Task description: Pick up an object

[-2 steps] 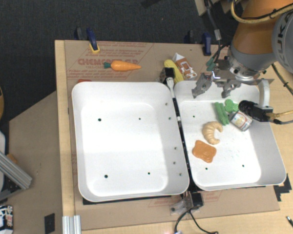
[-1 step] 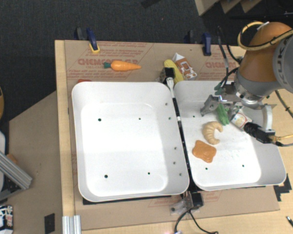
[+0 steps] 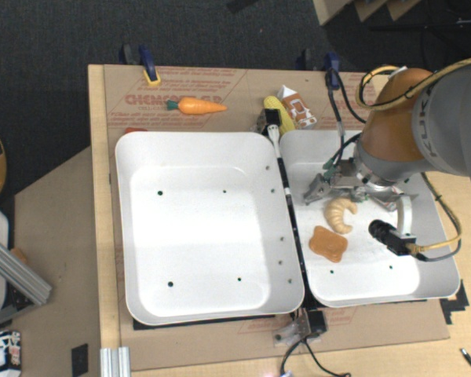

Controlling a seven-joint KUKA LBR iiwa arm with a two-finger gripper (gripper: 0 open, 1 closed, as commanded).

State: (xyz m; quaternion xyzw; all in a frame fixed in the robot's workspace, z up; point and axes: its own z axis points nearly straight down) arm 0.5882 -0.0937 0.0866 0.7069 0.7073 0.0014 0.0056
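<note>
A pale curved croissant (image 3: 341,214) lies in the right bin (image 3: 424,285), near its left wall. Just in front of it sits a flat orange-brown piece (image 3: 328,244). My gripper (image 3: 348,198) hangs low over the croissant's far end, open, its metal fingers (image 3: 315,190) splayed to either side. Nothing is held between them. The arm's grey and orange wrist covers the bin's far right part.
The left bin (image 3: 141,155) stands beside the right one. On the cardboard behind the bins lie a toy carrot (image 3: 198,107), a yellow banana (image 3: 273,107) and a small brown-and-white box (image 3: 299,111). Blue clamps (image 3: 148,63) hold the board's far edge.
</note>
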